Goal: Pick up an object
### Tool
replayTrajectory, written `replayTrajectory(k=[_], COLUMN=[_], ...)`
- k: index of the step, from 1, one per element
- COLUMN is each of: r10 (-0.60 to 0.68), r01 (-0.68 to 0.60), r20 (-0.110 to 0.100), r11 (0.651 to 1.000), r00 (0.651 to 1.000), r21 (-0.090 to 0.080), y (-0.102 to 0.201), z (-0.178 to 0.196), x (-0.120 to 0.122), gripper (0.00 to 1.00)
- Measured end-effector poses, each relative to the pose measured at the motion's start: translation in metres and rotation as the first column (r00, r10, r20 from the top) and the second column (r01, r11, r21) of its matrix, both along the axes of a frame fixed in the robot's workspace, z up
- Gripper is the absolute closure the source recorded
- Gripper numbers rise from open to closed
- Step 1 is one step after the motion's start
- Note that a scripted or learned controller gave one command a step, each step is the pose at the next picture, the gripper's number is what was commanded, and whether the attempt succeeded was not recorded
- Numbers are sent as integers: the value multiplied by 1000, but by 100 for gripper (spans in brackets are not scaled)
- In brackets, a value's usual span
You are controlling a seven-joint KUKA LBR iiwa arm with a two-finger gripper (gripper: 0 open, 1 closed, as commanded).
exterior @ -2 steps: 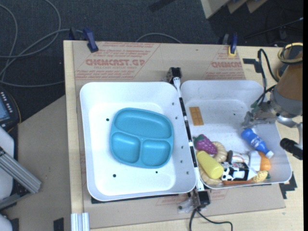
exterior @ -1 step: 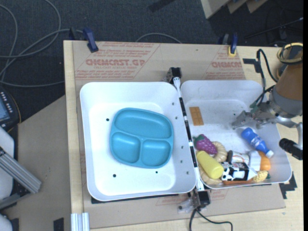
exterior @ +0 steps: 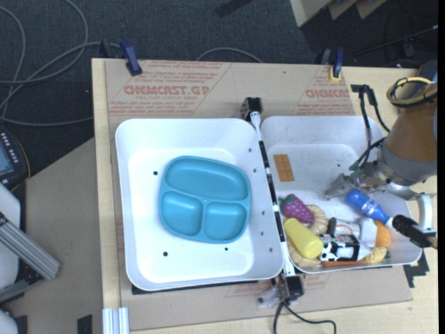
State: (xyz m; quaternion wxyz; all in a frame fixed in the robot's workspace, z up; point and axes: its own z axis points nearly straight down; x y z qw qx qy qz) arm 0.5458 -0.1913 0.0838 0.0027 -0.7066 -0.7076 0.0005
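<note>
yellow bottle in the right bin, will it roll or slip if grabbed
Probably both. The yellow bottle lies on its side and looks rounded and smooth, so it may roll or slip. It leans on neighbouring toys like the grapes, so a nudge could shift them.

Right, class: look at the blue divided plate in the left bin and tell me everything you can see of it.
The blue divided plate is light blue, smooth and plastic-looking, with rounded corners. Raised ridges split it into three compartments: one wide one along the far side and two smaller ones on the near side. It lies flat and upright near the middle of the left white bin, slightly turned against the bin's edges. It touches the bin floor alone, and nothing lies in it.
</note>
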Motion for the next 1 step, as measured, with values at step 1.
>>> replayTrajectory(k=[1], r10=[-2], r01=[2], r20=[6], r11=[1000], r00=[1000], r21=[-3], y=[-2], z=[11], x=[2], gripper=[100])
